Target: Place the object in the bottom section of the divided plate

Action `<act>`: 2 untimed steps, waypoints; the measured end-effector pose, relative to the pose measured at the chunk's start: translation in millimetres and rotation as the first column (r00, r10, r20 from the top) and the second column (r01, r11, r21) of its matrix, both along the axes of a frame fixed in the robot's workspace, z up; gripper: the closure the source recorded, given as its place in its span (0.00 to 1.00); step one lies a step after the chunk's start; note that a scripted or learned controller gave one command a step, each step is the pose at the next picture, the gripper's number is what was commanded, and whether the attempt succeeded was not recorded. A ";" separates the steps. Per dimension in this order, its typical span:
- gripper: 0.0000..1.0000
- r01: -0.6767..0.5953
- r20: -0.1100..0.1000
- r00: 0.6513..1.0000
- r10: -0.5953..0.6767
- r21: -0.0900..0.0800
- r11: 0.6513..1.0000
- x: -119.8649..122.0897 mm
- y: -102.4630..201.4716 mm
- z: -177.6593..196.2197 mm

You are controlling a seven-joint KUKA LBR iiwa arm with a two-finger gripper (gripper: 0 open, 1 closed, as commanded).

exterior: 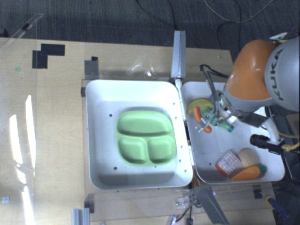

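Note:
The green divided plate (121, 136) lies in the middle of the left bin (101, 102), with one wide section at the far side and two smaller ones at the near side. All three sections hold nothing. My gripper (212, 120) hangs low over the upper left part of the right bin (276, 172), under the orange wrist band. A small orange piece (197, 114) and a yellow-green item (200, 104) lie just left of it. Another small red-orange piece (207, 129) sits right at the gripper's tip; whether it is held is unclear.
At the near right corner of the right bin lie a patterned box (228, 162), a beige rounded item (249, 156) and an orange carrot with a green end (247, 173). A metal post (178, 55) stands where the bins meet.

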State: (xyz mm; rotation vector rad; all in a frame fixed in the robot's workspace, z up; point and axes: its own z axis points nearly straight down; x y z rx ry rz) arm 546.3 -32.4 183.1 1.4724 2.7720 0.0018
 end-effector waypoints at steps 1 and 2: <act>1.00 -0.068 -0.001 0.998 0.068 0.001 0.998 36.3 91.7 8.6; 0.00 -0.068 -0.001 0.998 0.068 0.000 0.998 36.3 91.4 8.5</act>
